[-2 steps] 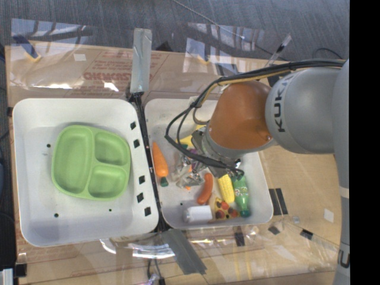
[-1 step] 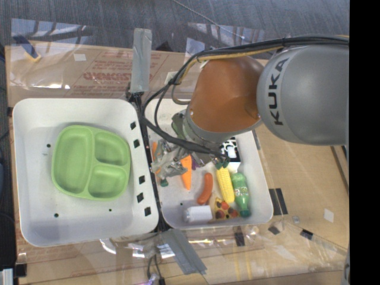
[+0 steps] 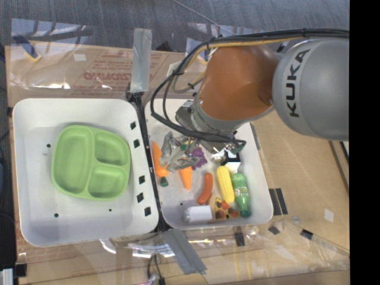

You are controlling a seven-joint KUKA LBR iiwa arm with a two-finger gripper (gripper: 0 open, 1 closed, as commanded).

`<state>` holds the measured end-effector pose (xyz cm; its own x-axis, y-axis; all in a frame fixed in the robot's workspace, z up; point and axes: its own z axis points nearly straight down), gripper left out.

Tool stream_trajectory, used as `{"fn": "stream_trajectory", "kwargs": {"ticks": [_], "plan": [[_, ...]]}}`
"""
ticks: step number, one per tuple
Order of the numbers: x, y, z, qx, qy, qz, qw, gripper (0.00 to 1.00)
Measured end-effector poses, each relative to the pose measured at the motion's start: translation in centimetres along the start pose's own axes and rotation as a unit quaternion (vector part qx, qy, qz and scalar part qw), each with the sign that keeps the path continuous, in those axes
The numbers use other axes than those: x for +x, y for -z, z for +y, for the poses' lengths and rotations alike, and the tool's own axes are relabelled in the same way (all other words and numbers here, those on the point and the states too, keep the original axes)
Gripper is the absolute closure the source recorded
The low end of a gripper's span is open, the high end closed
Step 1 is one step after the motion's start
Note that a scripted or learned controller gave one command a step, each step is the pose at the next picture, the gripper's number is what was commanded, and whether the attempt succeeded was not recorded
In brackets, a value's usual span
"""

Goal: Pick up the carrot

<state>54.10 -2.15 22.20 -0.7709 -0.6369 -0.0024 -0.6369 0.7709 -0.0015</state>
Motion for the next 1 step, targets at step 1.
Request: {"fn": "stream_trajectory", "kwargs": {"ticks": [1], "plan": [[5.04, -0.92, -9.93, 0.0, 0.127, 0.001, 0.9919, 1.0]]}}
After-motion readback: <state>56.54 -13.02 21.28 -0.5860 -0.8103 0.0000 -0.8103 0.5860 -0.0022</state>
